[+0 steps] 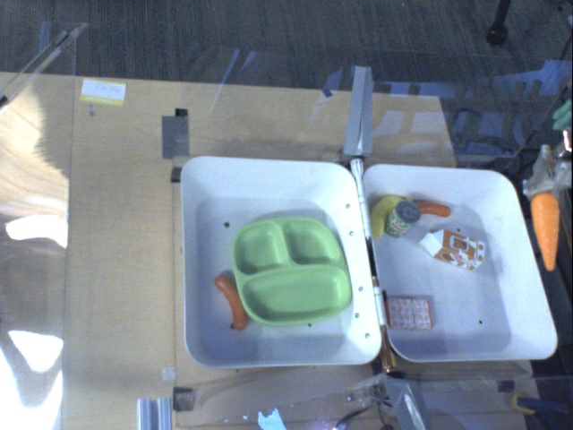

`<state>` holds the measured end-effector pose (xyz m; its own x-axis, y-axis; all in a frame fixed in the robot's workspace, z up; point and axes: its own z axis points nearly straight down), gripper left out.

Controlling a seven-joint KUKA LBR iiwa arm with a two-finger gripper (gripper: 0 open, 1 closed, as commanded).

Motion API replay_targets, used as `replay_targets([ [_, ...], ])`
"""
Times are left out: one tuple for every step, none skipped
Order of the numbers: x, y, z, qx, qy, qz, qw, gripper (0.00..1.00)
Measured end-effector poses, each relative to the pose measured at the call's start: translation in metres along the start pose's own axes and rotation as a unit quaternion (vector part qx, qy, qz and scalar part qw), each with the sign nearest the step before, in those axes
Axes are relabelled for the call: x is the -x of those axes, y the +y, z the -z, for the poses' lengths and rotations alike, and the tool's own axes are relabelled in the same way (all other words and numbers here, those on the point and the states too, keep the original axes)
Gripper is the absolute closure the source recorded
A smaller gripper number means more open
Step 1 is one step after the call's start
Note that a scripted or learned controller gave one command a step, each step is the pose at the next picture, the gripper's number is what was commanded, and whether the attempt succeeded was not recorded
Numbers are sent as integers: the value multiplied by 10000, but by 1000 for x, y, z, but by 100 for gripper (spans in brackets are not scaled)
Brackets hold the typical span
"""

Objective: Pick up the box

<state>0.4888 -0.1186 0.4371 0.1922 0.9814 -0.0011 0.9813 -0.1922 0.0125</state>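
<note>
A small flat box (409,313) with a pinkish-red pattern lies in the right bin (501,330), near its front left corner and close to the divider. A white carton with orange print (458,249) lies tilted in the middle of the same bin. Nothing touches either of them. A grey and orange part that looks like the arm (543,222) hangs over the right bin's right rim, well away from both.
A yellow bottle with a grey cap (396,216) and an orange sausage-like piece (433,209) sit at the back of the right bin. The left bin (201,240) holds a green divided plate (291,271) and an orange sausage (233,303).
</note>
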Motion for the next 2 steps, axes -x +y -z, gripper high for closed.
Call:
replay_targets([
  [-1,3,11,51,-11,43,10000,100],
  [62,58,-62,-37,-4,42,10000,100],
])
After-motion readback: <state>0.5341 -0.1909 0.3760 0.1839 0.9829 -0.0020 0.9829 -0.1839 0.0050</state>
